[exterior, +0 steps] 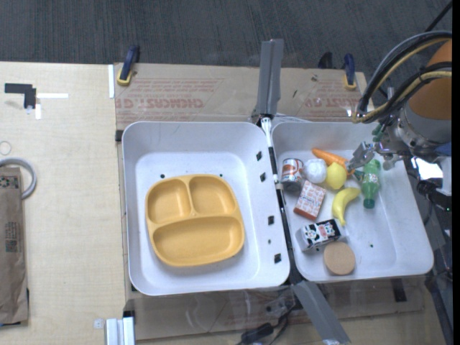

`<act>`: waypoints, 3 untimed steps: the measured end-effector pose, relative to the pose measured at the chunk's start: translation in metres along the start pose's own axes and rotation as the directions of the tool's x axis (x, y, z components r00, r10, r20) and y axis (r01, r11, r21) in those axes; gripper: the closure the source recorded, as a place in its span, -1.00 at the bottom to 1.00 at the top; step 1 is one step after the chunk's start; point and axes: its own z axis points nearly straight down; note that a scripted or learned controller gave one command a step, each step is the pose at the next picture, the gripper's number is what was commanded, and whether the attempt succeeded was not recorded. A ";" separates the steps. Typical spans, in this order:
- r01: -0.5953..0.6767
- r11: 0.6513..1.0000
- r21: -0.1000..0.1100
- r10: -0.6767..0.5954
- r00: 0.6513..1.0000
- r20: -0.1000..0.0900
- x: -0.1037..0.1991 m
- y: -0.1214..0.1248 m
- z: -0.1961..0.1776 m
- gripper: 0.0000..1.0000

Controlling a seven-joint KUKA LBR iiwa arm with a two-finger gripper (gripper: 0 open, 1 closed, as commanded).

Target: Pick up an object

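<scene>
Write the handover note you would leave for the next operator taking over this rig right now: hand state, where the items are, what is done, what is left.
Hand: low over the right bin, by the green bottle; grip state unclear, nothing seen held.
Items, all in the right bin: carrot, lemon, banana, white ball, can, red carton, milk carton, round brown disc.
Left bin: yellow divided plate.
Done: approach only.
Left: grasp one item and lift it.

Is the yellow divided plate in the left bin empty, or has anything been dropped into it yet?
Empty. The yellow divided plate lies flat in the left bin, and all three compartments show only bare yellow surface.
</scene>
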 end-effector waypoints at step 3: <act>-0.017 1.000 -0.003 0.017 1.000 -0.001 -0.013 0.020 0.044 -1.00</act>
